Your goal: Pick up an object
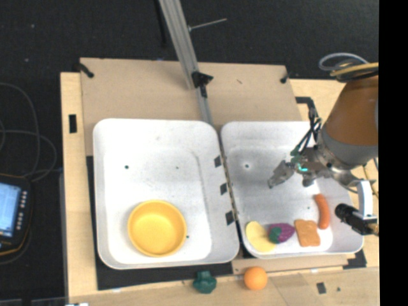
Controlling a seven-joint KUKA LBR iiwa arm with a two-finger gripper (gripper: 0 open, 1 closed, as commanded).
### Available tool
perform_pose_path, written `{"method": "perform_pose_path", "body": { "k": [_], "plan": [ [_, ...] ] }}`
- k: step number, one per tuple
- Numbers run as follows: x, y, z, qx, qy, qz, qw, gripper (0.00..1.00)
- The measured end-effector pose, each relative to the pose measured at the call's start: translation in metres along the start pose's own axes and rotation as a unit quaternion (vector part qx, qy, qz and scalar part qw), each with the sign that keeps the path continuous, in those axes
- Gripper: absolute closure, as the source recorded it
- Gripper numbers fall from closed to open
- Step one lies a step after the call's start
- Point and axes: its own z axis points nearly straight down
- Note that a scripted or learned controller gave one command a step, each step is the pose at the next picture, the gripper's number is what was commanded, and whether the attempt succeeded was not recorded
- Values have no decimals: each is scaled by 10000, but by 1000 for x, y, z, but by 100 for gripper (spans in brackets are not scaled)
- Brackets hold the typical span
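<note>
Arm over right bin, nothing between the gripper fingers.

Counter (pixel 178 91) carries two white bins; the left bin (pixel 153 152) holds a yellow bowl (pixel 157 227) near its front. In the right bin (pixel 261 145), the gripper (pixel 288 173) hangs spread wide above bare floor. Along the front wall lie an orange sausage (pixel 322 210), orange block (pixel 307 233), purple-green piece (pixel 279 233) and yellow piece (pixel 256 235), all apart from the gripper.

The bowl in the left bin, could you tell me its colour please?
Yellow; the bowl shows in the camera view.
</note>
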Motion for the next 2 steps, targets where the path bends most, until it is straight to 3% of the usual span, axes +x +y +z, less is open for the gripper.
{"method": "perform_pose_path", "body": {
  "k": [2],
  "plan": [
    [-5, -2, 80, 7, -4, 7, 10000, 0]
  ]
}}
